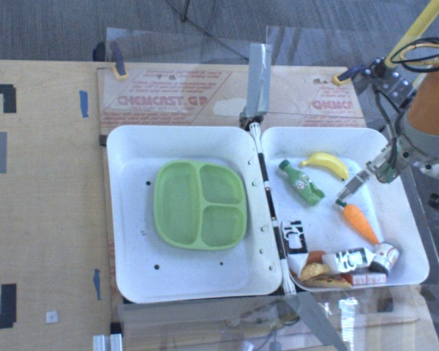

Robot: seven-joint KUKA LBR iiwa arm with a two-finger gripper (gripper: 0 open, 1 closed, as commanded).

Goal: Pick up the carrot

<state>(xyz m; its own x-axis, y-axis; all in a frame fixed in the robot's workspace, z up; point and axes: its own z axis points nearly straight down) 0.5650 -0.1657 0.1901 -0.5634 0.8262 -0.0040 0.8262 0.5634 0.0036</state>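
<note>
Camera view shows the small orange plastic carrot (361, 224) lying slantwise in the right white bin (413, 218), toward its right wall, green top pointing up-left. The two-finger gripper (351, 189) hangs just above that top, touching nothing; whether its tips are spread I cannot tell. This looks like the approach step. Next it likely needs to centre over the carrot's body and descend.

You see the arm (424, 115) at three o'clock: a fat orange band with grey below it. Black cables loop at its top, near a yellow bar. Its gripper (351, 190) has thin silver-grey metal fingers.
</note>
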